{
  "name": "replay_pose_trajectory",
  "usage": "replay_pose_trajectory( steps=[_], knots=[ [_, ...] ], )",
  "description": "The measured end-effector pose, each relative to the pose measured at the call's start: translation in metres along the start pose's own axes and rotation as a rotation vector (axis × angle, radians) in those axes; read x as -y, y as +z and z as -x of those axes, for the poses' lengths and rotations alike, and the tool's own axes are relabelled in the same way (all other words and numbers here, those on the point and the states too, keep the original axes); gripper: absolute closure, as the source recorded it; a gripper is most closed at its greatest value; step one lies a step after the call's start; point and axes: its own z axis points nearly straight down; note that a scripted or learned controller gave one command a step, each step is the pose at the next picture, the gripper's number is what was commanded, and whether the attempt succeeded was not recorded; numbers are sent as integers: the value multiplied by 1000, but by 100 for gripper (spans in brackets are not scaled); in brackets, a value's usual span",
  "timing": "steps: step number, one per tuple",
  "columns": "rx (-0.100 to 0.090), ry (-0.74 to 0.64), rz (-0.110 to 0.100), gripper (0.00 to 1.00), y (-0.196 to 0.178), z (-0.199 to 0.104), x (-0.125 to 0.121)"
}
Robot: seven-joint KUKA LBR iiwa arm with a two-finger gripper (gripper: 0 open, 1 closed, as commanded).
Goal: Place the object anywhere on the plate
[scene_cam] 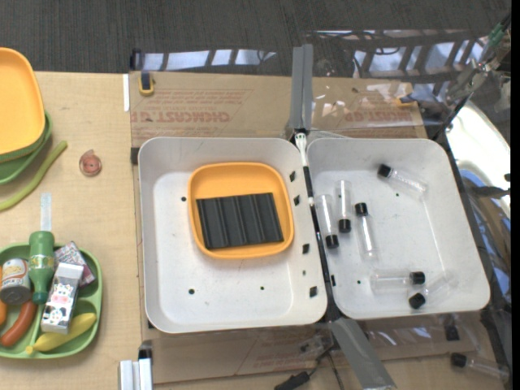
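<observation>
Since the clear plastic tubes with black caps (pixel 365 227) lie scattered in the right white bin (pixel 455 177), you pick one by its middle, then carry it left to the orange square plate (pixel 199 187) holding a dark ribbed mat (pixel 240 221); the gripper's state I cannot tell.

The cardboard sheet (pixel 213 106) behind the bins bears upside-down red print reading "CHEMCAST"
</observation>
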Motion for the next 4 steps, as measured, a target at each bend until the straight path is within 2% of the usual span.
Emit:
replay_pose_trajectory(
  steps=[1, 2, 3, 4],
  knots=[
    [0, -381, 0, 0, 17, 2, 0],
    [-1, -715, 2, 0, 60, 7, -1],
    [0, -1050, 5, 0, 81, 7, -1],
    [1, -1364, 6, 0, 88, 8, 15]
  ],
)
